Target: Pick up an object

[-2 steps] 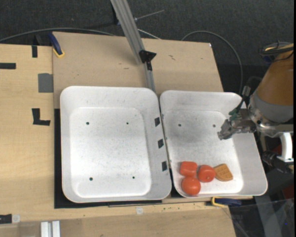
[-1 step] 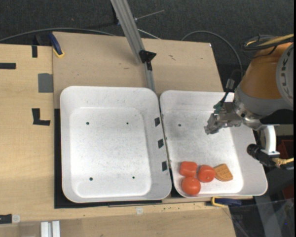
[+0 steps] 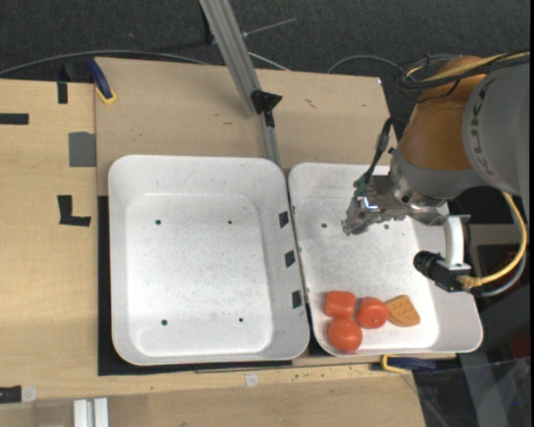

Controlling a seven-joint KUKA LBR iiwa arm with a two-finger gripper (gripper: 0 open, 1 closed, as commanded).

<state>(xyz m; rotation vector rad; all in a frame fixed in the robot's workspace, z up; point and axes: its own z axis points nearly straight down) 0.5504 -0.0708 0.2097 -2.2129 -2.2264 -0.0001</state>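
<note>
Nearest us, at the front edge of the right bin (image 3: 445, 332), lie the things we could pick: three red tomatoes (image 3: 356, 317) bunched together and touching, and an orange biscuit (image 3: 404, 311) just beside them on their right.

Farther back, over the middle of the same bin, the gripper (image 3: 360, 217) hangs on the grey and orange arm (image 3: 445, 140), well apart from the cluster. We cannot tell whether its jaws are open or closed; nothing shows between them.

We judge the risks this way. The tomatoes look round and smooth, so a pinch off centre may squirt one aside. Because they touch, closing on one may nudge its neighbours. They also sit close to the front rim, which could block a finger or let a tomato jam against the wall. The biscuit lies flat and low, so the fingers may scrape the floor and miss it.

Both bins are shallow, white and speckled. The left bin (image 3: 125, 238) is beside it. They rest on a tan wooden bench (image 3: 36, 256), a metal pole (image 3: 236, 47) leans in behind, and beyond is dark floor (image 3: 71, 16).
</note>
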